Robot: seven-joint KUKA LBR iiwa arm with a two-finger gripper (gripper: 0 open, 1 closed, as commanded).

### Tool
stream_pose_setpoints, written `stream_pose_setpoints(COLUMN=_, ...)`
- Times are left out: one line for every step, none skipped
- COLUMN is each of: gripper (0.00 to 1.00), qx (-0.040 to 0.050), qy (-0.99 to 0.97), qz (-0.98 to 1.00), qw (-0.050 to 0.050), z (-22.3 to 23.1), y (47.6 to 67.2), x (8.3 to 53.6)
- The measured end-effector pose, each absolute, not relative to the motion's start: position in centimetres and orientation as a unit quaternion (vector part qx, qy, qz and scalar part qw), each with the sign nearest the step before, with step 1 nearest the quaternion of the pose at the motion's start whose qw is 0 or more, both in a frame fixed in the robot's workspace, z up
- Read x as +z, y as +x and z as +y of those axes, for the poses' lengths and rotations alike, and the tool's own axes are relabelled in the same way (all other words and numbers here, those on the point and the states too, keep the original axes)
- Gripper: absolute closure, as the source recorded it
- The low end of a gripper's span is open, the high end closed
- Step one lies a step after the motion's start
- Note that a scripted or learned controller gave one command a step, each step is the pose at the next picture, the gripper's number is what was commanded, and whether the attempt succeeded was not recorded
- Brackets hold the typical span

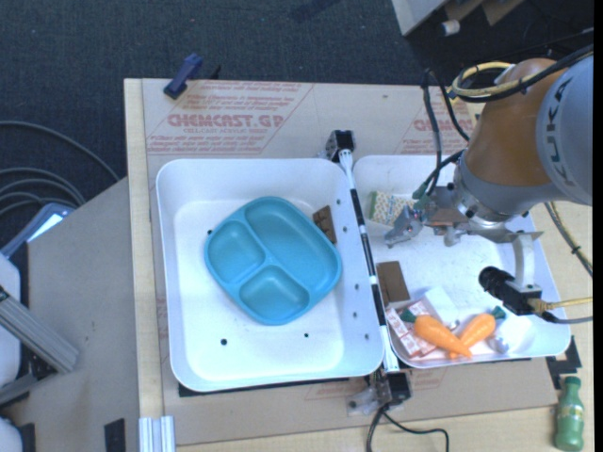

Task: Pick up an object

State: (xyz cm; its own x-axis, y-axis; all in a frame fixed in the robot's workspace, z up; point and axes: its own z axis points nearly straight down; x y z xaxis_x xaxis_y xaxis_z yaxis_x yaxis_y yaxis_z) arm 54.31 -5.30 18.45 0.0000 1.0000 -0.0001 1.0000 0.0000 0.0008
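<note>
- The tool (pixel 407 228) hangs over the far left part of the right bin (pixel 443 276). From this slant I cannot tell whether it is wide or narrow, and nothing is seen held in it.
- A pale green speckled pad (pixel 386 204) lies just beside the tool, on its far left, against the bin's far wall.
- A brown block (pixel 391 280) lies near the tool, on its near side, close to the rail (pixel 358 243) between the bins.
- Two orange toy carrots (pixel 441 333) rest on a flat printed packet (pixel 421 311) in the near corner, well apart from the tool.
- The left bin (pixel 188 328) holds a blue divided plate (pixel 273 257) and a small brown piece (pixel 324 220) at its right wall.
- On the bench (pixel 236 111) outside the bins are a green bottle (pixel 568 420) at near right and a blue clip (pixel 182 76) at far left.
</note>
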Motion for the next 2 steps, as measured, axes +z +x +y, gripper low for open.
stream_pose_setpoints(gripper=0.00, qx=-0.0007, qy=0.707, qz=0.707, qw=-0.001, z=-5.7, y=47.9, x=18.4)
stream_pose_setpoints(gripper=0.00, qx=0.0002, qy=0.707, qz=0.707, qw=0.000, z=-5.6, y=49.1, x=19.2)
